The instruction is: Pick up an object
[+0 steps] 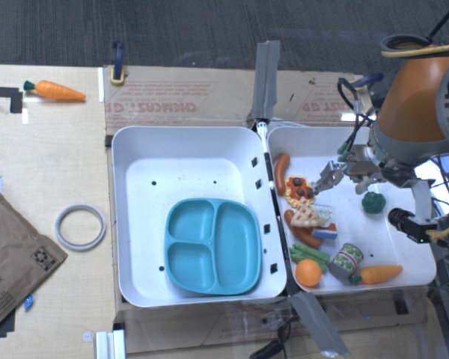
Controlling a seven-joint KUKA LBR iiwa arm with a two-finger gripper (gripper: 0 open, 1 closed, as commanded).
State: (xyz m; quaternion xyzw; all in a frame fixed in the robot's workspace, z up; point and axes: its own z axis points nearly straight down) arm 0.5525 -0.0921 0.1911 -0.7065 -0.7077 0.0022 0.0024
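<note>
Orange band and grey housing are taking up the right side of the shot, with the arm reaching in over the right bin (426, 271) and angling its wrist down and to the left. The gripper (331, 176) is hanging low over the upper middle of that bin, pointing toward the pile of toy food along the bin's left wall.

That pile is where the pickable stuff is sitting: a red hot dog (282, 168) leaning along the wall, a pizza slice (298, 189) with dark toppings just below it, and a waffle-looking piece (308, 214) under that. Further down there's an orange fruit (308, 274), a small can (346, 260) and a carrot (378, 274). A green ball-shaped thing (373, 202) is lying on its own near the wrist.

The fingers are looking slightly parted, tips just beside the pizza slice, with nothing between them as far as I can see.

The left bin (135, 200) is holding a blue divided tray (213, 247).
</note>
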